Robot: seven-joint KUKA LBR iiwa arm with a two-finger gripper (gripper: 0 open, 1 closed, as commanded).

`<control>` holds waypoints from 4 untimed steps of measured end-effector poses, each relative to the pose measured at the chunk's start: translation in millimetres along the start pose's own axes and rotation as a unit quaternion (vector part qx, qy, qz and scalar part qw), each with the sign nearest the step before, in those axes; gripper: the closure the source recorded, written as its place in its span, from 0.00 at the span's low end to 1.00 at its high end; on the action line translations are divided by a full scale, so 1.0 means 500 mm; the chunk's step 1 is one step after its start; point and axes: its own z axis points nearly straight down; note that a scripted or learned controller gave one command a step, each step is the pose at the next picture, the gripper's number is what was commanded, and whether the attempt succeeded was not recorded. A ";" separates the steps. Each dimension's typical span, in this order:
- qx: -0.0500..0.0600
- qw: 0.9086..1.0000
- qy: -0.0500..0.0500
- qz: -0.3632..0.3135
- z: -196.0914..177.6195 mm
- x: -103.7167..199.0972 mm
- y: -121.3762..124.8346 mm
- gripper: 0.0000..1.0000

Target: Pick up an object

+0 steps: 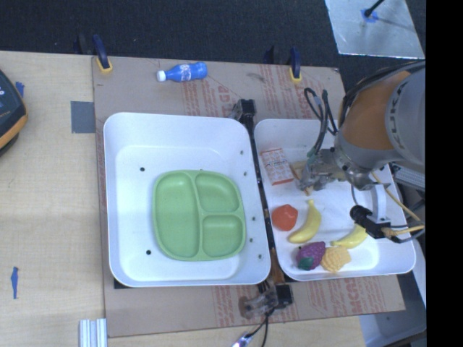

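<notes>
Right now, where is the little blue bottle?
The blue bottle lies on its side on the cardboard mat, outside both bins, just beyond the far edge of the left bin that holds the green tray.

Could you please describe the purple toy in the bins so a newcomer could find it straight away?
Look in the right bin, along its near edge. The purple grape bunch sits there, left of the yellow corn piece and just below the larger banana; nothing else there is purple.

Grey arm reaches in from right, gripper angled down-left (orange band above wrist).
</notes>
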 end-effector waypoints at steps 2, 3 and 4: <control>0.000 1.000 0.000 0.000 0.000 -0.018 -0.090 1.00; -0.001 1.000 0.001 0.000 -0.127 -0.017 -0.103 1.00; 0.000 1.000 0.001 0.000 -0.236 0.087 -0.042 1.00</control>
